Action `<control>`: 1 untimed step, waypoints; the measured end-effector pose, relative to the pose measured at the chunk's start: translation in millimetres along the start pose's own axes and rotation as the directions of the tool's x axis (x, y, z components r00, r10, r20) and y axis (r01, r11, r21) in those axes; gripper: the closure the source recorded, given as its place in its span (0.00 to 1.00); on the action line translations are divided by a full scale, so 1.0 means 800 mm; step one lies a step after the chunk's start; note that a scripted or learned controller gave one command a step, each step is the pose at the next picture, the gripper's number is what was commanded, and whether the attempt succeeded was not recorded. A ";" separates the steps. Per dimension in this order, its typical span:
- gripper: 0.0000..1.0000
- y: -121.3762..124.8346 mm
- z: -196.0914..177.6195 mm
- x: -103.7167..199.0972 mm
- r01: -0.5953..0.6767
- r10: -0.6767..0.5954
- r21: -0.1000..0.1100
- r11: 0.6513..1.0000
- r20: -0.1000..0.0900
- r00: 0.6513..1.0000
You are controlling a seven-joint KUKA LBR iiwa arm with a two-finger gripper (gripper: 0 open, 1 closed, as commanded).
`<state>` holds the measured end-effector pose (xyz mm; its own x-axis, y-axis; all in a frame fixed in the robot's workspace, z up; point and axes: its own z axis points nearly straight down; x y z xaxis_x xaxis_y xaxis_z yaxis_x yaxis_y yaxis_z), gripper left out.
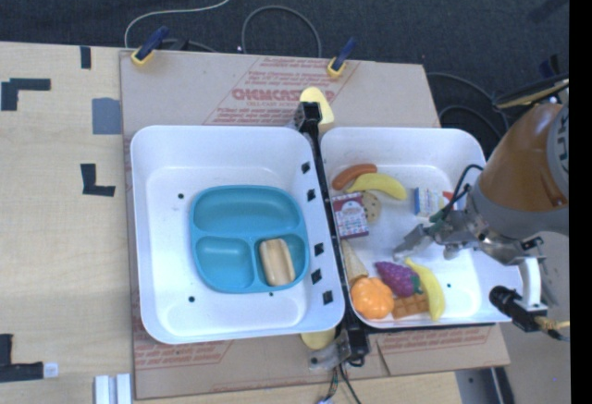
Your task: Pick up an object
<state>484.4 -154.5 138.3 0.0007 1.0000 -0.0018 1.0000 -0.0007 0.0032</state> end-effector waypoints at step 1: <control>0.00 -0.001 0.066 0.037 -0.002 0.002 0.001 1.000 0.005 1.000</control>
<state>483.7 -125.0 85.1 0.0030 1.0000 -0.0066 1.0000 -0.0030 0.0025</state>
